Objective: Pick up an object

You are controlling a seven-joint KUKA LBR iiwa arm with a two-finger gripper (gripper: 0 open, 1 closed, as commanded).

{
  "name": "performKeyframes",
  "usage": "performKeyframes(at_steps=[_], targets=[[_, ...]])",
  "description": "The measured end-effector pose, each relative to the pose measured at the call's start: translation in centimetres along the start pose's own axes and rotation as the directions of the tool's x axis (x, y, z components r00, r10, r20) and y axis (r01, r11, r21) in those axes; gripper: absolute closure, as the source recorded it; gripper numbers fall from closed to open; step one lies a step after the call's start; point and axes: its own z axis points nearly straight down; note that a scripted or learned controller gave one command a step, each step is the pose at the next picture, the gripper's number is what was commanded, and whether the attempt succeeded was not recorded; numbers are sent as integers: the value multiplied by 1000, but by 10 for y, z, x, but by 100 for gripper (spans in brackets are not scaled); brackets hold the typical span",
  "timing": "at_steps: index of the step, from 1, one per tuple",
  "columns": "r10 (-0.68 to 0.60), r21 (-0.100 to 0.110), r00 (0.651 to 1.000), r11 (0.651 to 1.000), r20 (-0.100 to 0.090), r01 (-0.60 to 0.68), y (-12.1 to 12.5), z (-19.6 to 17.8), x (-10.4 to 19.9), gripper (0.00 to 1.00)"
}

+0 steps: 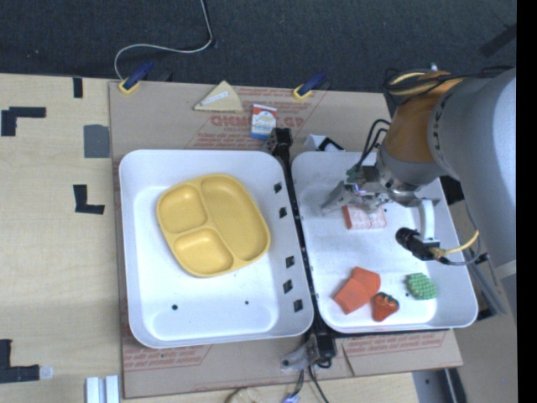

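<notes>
The gripper (367,193) hangs low over the pale red-printed packet (365,217) in the right bin (453,313), apparently reaching, finger spread untellable; next, descend and close

A cardboard-covered bench (168,116) bears two white bins (134,225) side by side.

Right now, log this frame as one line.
arm: over right bin | gripper: above pink-white packet | grasp: unconfirmed | left bin: yellow tray

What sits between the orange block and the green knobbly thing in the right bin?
In the camera view, a small red strawberry-like toy lies between the orange block and the green knobbly object, slightly nearer the bin's front edge.
</notes>
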Motion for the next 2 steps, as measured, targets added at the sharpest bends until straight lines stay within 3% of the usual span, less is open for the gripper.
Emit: performKeyframes(at_steps=[1,2], targets=[[-1,-11,1000,1000,8,1,2,-13,-2,100],[1,-17,1000,1000,5,-1,-35,-4,-12,100]])
